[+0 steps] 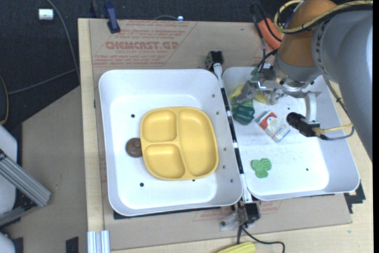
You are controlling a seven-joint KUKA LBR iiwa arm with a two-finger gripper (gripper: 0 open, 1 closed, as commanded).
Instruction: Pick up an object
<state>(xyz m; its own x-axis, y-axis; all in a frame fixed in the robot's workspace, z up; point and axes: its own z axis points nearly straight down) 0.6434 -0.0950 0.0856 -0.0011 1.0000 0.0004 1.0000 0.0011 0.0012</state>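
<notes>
Landmark: the black divider (228, 121) where the two white bins meet; every place below is told from it.
Left bin (112, 145): lies left of the divider, its right wall against it.
Yellow tray (177, 143): a three-compartment plate in the middle of the left bin, its right edge near the divider but apart from it.
Brown disc (133, 147): a small round piece touching the yellow tray's left edge, on the side away from the divider.
Right bin (337, 169): lies right of the divider, its left wall against it.
Dark green object (242, 112): in the right bin, just beside the divider, toward the bin's far end.
Yellow piece (239, 92): just above the dark green object, equally close to the divider.
Small carton (273, 125): white with red and blue print, tilted, right of the dark green object and farther from the divider.
Light green object (260, 167): small and lumpy, in the near half of the right bin, a little right of the divider.
Gripper (260, 87): hangs low over the far end of the right bin, just above the dark green object and yellow piece, near the divider.
Jaws: cannot tell whether apart or together; nothing is seen clamped between them.
Arm (331, 38): grey with an orange band, comes in from the right, well away from the divider.
</notes>
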